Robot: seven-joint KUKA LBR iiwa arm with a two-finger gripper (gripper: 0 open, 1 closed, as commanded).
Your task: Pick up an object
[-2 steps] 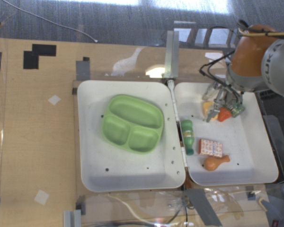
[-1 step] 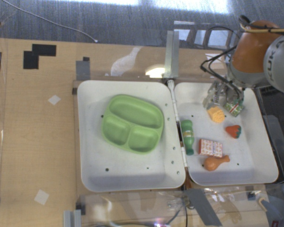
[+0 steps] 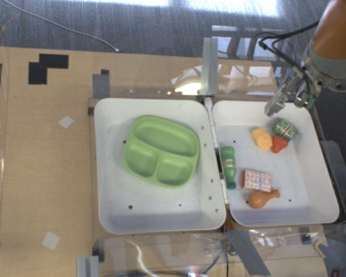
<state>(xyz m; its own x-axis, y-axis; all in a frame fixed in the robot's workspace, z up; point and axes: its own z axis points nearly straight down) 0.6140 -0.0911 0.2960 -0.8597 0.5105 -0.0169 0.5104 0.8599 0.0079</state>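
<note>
Item one: my gripper (image 3: 275,106), grey metal, hanging over the far edge of the right shallow white plastic bin (image 3: 328,189), nothing between its tips; whether it is spread or pressed together I cannot tell from this angle. Above it, my grey wrist and orange band (image 3: 334,27), entering from the right with black cables alongside. Item two, right bin contents, all loose and untouched: a small green box with a red-and-white printed face (image 3: 285,130), lying tilted nearest my gripper; touching it below, a small red-orange piece (image 3: 279,145), shape unclear; just beside that, a yellow lumpy toy like a corn cob (image 3: 262,138); near the bin's middle, a flat rectangular carton, white with a red pattern (image 3: 257,180); just below the carton, an orange-brown toy drumstick (image 3: 262,198), its narrow end pointing right; against the bin's left wall, a green plastic bottle with a yellow label band (image 3: 228,167), lying on its side, lengthwise along the divide. Item three: left shallow white plastic bin (image 3: 112,212), holding one light green plastic tray with three compartments (image 3: 161,150), set flat and slightly turned, about centred. Item four: the pale wooden desk (image 3: 40,166), carrying both bins side by side, with black tape marks (image 3: 46,67) at its far left.
</note>
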